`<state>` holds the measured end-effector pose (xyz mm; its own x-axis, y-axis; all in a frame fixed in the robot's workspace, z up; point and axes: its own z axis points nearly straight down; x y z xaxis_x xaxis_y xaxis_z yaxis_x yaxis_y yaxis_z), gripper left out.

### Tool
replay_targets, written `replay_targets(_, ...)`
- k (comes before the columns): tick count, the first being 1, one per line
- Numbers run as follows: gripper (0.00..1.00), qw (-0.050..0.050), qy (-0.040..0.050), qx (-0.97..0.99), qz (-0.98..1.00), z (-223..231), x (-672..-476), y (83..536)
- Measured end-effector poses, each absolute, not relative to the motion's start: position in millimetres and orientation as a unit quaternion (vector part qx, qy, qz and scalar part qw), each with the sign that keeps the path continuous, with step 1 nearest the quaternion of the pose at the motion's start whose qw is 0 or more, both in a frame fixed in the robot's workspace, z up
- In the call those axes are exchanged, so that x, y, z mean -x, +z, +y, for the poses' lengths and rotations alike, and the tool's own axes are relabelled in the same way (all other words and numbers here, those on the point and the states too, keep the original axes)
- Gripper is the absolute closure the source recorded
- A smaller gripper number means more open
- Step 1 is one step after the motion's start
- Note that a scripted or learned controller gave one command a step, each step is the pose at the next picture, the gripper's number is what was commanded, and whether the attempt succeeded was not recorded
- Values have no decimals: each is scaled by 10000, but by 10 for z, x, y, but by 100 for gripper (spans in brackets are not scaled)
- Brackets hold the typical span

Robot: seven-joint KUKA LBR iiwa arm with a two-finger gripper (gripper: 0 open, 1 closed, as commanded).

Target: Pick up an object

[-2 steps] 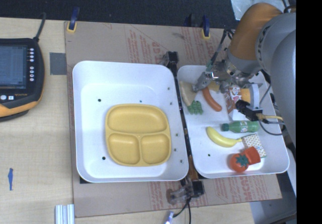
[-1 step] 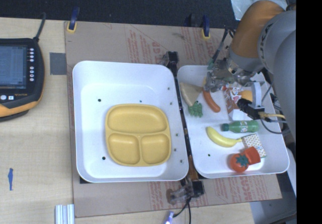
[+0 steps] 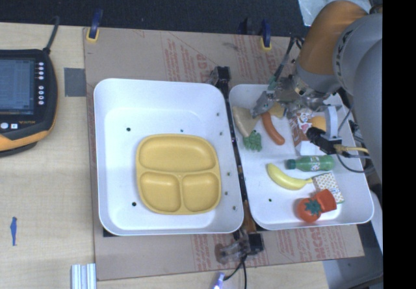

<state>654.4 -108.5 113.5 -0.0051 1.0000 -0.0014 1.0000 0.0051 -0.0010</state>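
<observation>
**Two bins: one holds a tray, the other a clutter of toy food**

The left bin [image 3: 110, 171] holds a single yellow divided tray [image 3: 177, 173], lying flat near its middle, with one long compartment at the far side and two smaller ones at the near side.

The right bin [image 3: 276, 216] carries everything else. The arm [image 3: 338, 41] reaches in over its far end, and the gripper [image 3: 278, 100] hangs low above the bin's far-left corner; whether it is released or clenched cannot be told from here.

Just below the gripper lie a pale wedge [image 3: 242, 121] and an orange sausage [image 3: 273, 129], side by side, with a green broccoli piece [image 3: 253, 142] touching the wedge's near end. Farther toward the front come a banana [image 3: 286, 177] and a small green bottle [image 3: 311, 163] lying on its side just above it. A red tomato [image 3: 309, 209] sits in the near-right corner.
</observation>
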Motion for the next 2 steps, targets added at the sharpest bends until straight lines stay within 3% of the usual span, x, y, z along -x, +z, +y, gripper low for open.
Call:
replay_targets(1,0,15,2,-7066,7076,-1281,-6578,950)
replay_targets(2,0,31,-32,-7073,7069,-1083,-6564,942)
